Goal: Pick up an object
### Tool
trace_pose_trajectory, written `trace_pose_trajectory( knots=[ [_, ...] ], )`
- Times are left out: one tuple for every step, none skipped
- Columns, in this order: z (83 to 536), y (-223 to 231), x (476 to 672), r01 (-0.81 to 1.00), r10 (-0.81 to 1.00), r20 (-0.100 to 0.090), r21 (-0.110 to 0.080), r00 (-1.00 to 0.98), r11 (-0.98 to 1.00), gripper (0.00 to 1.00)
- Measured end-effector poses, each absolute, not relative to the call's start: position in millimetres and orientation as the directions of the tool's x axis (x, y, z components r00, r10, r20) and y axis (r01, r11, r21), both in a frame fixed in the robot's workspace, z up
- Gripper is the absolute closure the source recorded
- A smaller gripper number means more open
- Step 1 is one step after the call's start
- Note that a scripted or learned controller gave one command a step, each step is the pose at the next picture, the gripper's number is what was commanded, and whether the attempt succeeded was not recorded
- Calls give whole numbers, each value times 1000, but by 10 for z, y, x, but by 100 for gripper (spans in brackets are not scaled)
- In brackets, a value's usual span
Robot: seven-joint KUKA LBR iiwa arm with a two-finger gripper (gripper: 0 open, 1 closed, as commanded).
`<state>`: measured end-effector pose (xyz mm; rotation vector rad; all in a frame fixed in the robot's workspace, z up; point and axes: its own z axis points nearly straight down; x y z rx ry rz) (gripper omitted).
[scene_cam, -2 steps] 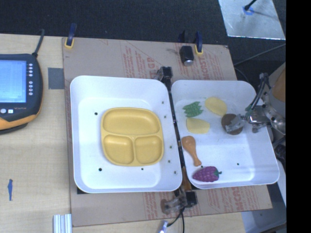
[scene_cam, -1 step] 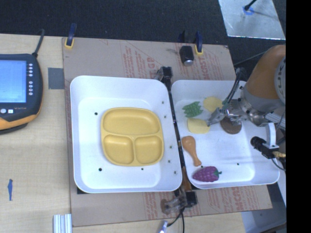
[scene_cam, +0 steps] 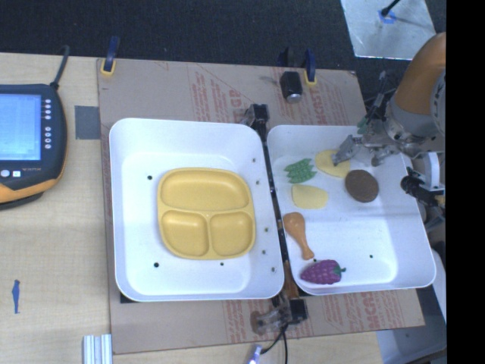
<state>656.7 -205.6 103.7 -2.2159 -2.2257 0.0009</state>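
Observation:
The right bin (scene_cam: pixel 394 256) holds several toy foods: a green leafy piece (scene_cam: pixel 300 171), a pale yellow slice (scene_cam: pixel 309 196), another yellow piece (scene_cam: pixel 330 164) near the back, a brown round patty (scene_cam: pixel 361 186), a tan drumstick (scene_cam: pixel 298 234) and purple grapes (scene_cam: pixel 321 271). My gripper (scene_cam: pixel 355 148) hangs over the back of the right bin, just above and beside the back yellow piece and the patty. I see nothing between its fingers.
The left bin (scene_cam: pixel 129 203) holds a yellow divided plate (scene_cam: pixel 206 211). A teach pendant (scene_cam: pixel 26 142) lies at the far left on the bench. Clamps (scene_cam: pixel 292 86) sit at the bins' back edge and a bracket (scene_cam: pixel 276 315) at the front.

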Motion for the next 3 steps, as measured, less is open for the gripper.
trace_pose_trajectory(
  knots=[
    [916,-2120,5946,1000,1000,-1,-4,-4,4,0],
    [924,-1433,6561,1000,1000,1,-1,-5,5,0],
    [1716,-1755,6569,1000,1000,0,0,-3,3,0]
  ],
)
